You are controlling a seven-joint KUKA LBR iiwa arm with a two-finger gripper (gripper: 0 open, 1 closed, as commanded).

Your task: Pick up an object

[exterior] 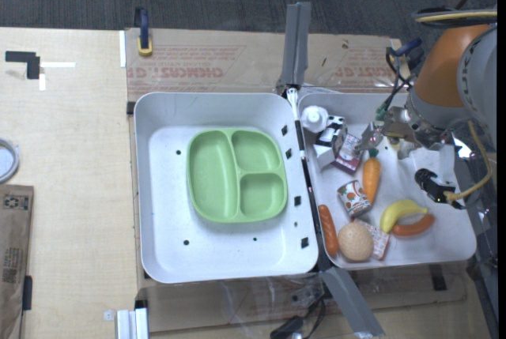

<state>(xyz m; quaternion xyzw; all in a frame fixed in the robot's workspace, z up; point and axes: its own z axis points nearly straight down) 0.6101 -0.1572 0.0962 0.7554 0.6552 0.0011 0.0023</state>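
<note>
My gripper (370,141) hangs low over the back of the right bin (458,250), just above the top end of an orange carrot (369,178) and right of a dark red snack packet (346,152). Nothing visibly rides in it. Other items lie in this bin: a white bottle (313,118), a small printed can (353,199), a yellow banana (401,211), a red sausage (413,227), an orange-red hot dog (326,227) by the left wall and a tan bun (356,241).
The left bin (154,195) bears a green divided plate (236,174). A metal divider post (296,45) stands at the back between the bins. The arm's grey and orange body (455,84) and black cables (435,186) overhang the right bin's right side.
</note>
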